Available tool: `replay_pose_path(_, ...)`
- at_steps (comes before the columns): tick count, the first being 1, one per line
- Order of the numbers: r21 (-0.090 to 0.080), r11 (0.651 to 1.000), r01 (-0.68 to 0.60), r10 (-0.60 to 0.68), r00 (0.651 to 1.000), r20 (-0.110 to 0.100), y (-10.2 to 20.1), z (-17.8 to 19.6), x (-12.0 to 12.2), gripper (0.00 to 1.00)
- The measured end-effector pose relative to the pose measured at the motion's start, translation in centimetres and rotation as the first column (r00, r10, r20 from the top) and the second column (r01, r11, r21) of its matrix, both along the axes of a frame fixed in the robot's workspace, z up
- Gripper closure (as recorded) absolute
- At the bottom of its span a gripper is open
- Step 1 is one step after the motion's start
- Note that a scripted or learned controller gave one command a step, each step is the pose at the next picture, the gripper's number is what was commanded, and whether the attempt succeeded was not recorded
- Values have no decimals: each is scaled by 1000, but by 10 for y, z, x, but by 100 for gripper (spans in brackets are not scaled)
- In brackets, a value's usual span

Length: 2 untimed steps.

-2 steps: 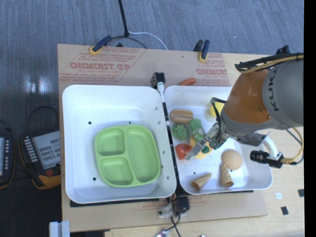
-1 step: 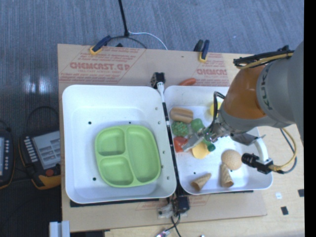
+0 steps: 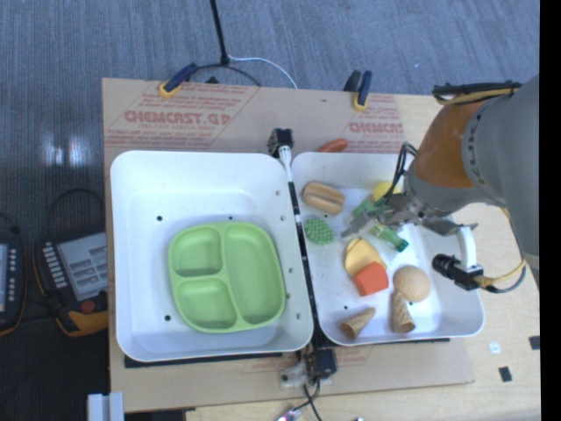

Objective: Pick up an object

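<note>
While the gripper (image 3: 369, 219) sits low in the right bin (image 3: 456, 327), in its far half, the step reads as reach/descend onto a target, grasp not confirmed. Can't tell if gripper is released or clenched; nothing visibly held. Likely target, my guess: green toy piece (image 3: 370, 206) touching the gripper tip, with a second green bit (image 3: 392, 239) just near-right of it. Target sits mid-bin, right of the hot dog bun (image 3: 323, 197), far of the yellow wedge (image 3: 360, 254) and red block (image 3: 372, 279). Its long axis seems to run near-left to far-right, roughly in line with the gripper; which end is which is too small and too hidden to tell. Next move calls for a firm close on the green piece, then a straight lift clear of the wedge and the yellow item (image 3: 383, 189) just beside. Risk: clutter is tight, so it may nudge neighbours or close on nothing. Left bin (image 3: 131, 235) has a green divided plate (image 3: 228, 274), untouched.
</note>
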<state>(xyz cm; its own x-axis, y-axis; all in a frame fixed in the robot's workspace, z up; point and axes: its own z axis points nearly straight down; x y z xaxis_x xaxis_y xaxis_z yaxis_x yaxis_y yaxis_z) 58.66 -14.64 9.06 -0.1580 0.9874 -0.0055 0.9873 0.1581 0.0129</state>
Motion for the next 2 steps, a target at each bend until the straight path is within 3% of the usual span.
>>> replay_pose_path(1,-6,945,-328,328,945,-7,-22,-1,57,0)
replay_pose_path(2,-5,997,-82,82,997,-5,33,-1,74,0)
